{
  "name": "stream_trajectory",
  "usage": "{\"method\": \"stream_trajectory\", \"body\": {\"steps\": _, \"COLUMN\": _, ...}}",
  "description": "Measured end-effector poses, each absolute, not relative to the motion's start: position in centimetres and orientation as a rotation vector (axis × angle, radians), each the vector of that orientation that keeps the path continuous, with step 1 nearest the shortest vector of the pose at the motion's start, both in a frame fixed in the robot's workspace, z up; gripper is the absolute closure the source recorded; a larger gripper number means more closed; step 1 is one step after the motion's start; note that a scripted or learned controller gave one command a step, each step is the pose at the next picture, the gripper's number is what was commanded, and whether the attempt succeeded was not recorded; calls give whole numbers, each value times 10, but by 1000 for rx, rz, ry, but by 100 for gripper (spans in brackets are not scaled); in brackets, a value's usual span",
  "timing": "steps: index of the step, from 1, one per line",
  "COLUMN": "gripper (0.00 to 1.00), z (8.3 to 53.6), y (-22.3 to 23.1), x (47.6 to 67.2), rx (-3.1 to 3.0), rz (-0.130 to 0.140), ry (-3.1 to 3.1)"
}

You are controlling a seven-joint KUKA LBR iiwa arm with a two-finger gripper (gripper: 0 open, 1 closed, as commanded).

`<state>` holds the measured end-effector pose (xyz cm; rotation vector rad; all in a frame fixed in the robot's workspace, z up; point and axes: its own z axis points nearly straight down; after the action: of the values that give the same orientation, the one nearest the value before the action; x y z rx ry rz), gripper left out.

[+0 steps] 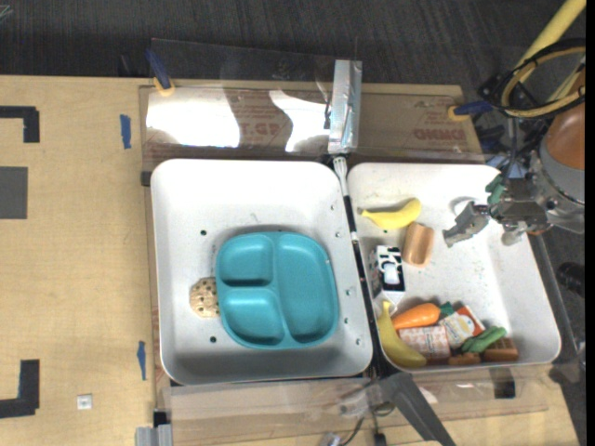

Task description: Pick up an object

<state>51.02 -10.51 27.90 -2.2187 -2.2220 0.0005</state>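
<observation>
My gripper (pixel 486 228) hangs over the upper right part of the right bin (pixel 521 277), its two grey fingers (pixel 461 225) spread apart with nothing between them. Just left of it lie a small yellow banana (pixel 391 214) and a brown cylinder (pixel 418 244). A black-and-white item (pixel 390 268) sits by the bin's left wall. At the bin's front are an orange carrot (pixel 416 315), a second banana (pixel 394 340), a printed packet (pixel 439 336) and a green piece (pixel 484 339), heaped together.
The left bin (pixel 177 203) holds a teal divided plate (pixel 276 287) with a round cookie (pixel 204 296) at its left edge. A clear panel and cardboard (pixel 279 114) stand behind the bins. Yellow and black cables (pixel 544 49) hang at the upper right.
</observation>
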Motion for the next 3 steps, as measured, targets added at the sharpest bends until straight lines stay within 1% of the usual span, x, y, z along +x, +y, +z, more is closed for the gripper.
{"method": "stream_trajectory", "body": {"steps": 1, "gripper": 0, "z": 182, "y": -70, "x": 577, "rx": -1977, "rz": 4, "ry": -2435}}
{"method": "stream_trajectory", "body": {"steps": 2, "gripper": 0, "z": 88, "y": -109, "x": 625, "rx": -2104, "rz": -8, "ry": -2343}}
{"method": "stream_trajectory", "body": {"steps": 3, "gripper": 0, "z": 87, "y": -133, "x": 596, "rx": -2108, "rz": -2, "ry": -2333}}
